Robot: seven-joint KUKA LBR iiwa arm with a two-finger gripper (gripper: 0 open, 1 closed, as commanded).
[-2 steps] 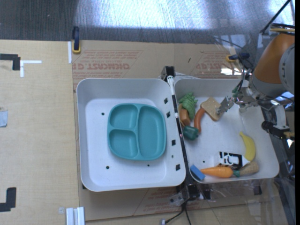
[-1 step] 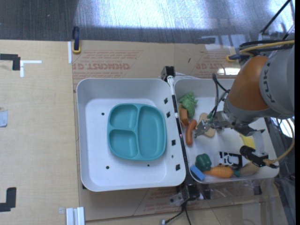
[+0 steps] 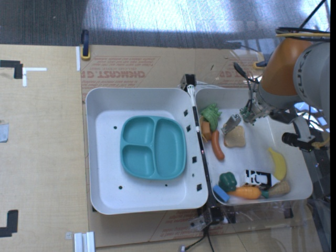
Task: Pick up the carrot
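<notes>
The bench (image 3: 42,140) carries 2 shallow white bins side by side; the left bin (image 3: 100,156) holds a teal divided plate (image 3: 154,147) with 3 compartments, lying flat near its middle; the right bin (image 3: 294,156) holds the scattered play food. The grey arm (image 3: 310,62) with its orange band (image 3: 283,67) comes in from the right and hangs over the far part of the right bin; its gripper (image 3: 232,124) is down at the bin's floor, just beside a pale tan piece of bread (image 3: 235,137), which it looks to be touching; whether its jaws are apart or together I cannot tell.

The carrot (image 3: 247,192) lies near the front wall of the right bin, orange, on its side, well apart from the gripper; a green pepper (image 3: 228,181) sits just behind it, a blue block (image 3: 221,195) touches its left end, and a beige root-like piece (image 3: 278,188) lies at its right. A black-and-white tag (image 3: 257,178) rests just behind it; a yellow banana (image 3: 278,163) lies further right. Along the left wall lie a red-orange sausage (image 3: 217,146) and a leafy green vegetable (image 3: 211,114).
</notes>
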